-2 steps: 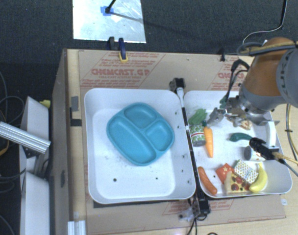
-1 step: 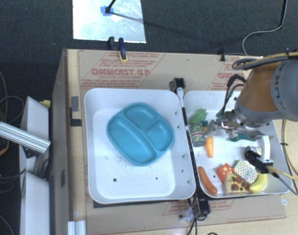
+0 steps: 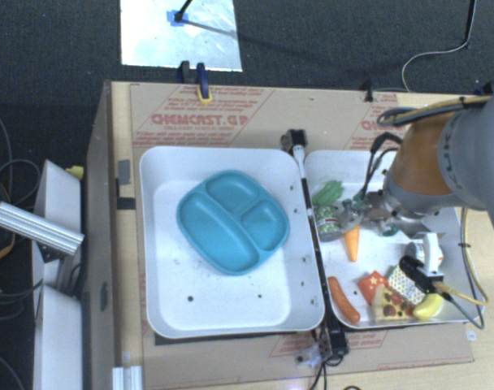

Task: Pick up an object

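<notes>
Carrot (image 3: 352, 243) is the likeliest target: a small orange toy lying in the right bin (image 3: 450, 319), point downward, directly below the gripper (image 3: 354, 214). The gripper hangs low over the bin's upper left part, touching or nearly touching the carrot's top end — which of the two, I cannot tell. Whether the fingers are open or closed is also unclear, since the metal parts blur together against the clutter, so nothing can be called held.

Just left of the gripper lies a green leafy toy (image 3: 327, 193) with a grey piece under it. Lower in the same bin sit a sausage (image 3: 344, 300), a pizza slice (image 3: 392, 301) and a banana (image 3: 429, 305), well apart from the carrot. The left bin (image 3: 167, 315) holds a blue divided plate (image 3: 232, 220).

The risks, as I judge them: the tapered, smooth carrot could squirt out of a closing pinch, or the fingers could catch the green toy beside it — either would spoil the grasp. The dividing wall close by also leaves little room to descend.
</notes>
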`<state>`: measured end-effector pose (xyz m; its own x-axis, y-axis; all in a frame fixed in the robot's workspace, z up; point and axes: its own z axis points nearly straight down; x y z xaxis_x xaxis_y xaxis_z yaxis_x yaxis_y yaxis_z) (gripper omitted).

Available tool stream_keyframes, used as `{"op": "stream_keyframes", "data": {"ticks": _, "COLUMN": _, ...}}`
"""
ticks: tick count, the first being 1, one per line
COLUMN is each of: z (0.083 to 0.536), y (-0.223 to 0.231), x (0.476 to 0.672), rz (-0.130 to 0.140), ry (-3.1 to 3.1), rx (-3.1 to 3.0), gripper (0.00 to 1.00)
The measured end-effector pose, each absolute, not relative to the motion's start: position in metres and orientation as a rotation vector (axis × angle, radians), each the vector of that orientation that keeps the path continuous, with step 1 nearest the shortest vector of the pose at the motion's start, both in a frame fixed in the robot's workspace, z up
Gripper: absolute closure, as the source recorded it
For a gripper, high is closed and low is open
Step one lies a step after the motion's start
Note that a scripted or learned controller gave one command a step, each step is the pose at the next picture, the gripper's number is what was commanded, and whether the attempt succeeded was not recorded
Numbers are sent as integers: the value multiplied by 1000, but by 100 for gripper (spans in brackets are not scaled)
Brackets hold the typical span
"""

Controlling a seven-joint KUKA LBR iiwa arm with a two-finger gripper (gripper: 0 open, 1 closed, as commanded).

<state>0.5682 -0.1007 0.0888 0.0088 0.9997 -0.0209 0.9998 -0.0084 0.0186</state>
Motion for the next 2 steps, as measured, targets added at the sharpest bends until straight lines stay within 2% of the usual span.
{"op": "stream_keyframes", "data": {"ticks": 1, "z": 98, "y": -96, "x": 568, "rz": 2, "ry": 2206, "rx": 2218, "gripper": 100}}
{"op": "stream_keyframes", "data": {"ticks": 2, "z": 194, "y": -29, "x": 592, "rz": 5, "ry": 2225, "rx": 2215, "gripper": 100}}
